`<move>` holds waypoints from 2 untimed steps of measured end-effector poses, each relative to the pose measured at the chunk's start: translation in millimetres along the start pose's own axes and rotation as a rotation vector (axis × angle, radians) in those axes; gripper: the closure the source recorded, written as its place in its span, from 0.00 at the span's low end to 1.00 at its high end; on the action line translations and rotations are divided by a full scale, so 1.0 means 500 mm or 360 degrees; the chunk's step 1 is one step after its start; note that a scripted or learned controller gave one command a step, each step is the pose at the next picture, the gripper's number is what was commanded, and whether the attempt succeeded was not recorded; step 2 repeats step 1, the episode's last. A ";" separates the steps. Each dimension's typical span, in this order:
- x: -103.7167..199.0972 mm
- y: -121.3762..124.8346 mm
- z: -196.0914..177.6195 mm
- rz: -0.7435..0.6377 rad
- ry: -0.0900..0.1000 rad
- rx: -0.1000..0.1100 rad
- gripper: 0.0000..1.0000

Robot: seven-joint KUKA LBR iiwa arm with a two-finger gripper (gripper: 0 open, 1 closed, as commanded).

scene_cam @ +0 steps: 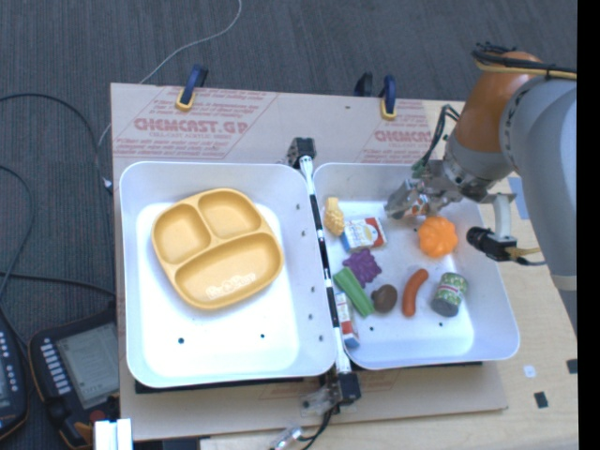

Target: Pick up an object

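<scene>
The pincer point(410, 202) hangs low in the right white bin point(492, 337); whether it is released or clenched I cannot tell. The round orange plastic fruit point(437, 237) sits just beside it, toward the near rim. Centre over the fruit, then descend straight.

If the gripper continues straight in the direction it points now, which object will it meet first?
The gripper points toward the view's left and down into the right bin. Probably it meets the small white and red packet first; depth is unclear, so it might touch the bin floor before.
</scene>
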State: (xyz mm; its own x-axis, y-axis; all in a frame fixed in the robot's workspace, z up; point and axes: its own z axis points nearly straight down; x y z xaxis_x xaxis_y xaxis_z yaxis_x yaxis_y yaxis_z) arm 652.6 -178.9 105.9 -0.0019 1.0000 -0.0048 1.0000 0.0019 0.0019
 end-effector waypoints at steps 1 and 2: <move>0.135 -0.073 -0.172 0.0000 0.0007 0.0001 1.00; 0.135 -0.073 -0.172 0.0000 0.0007 0.0001 1.00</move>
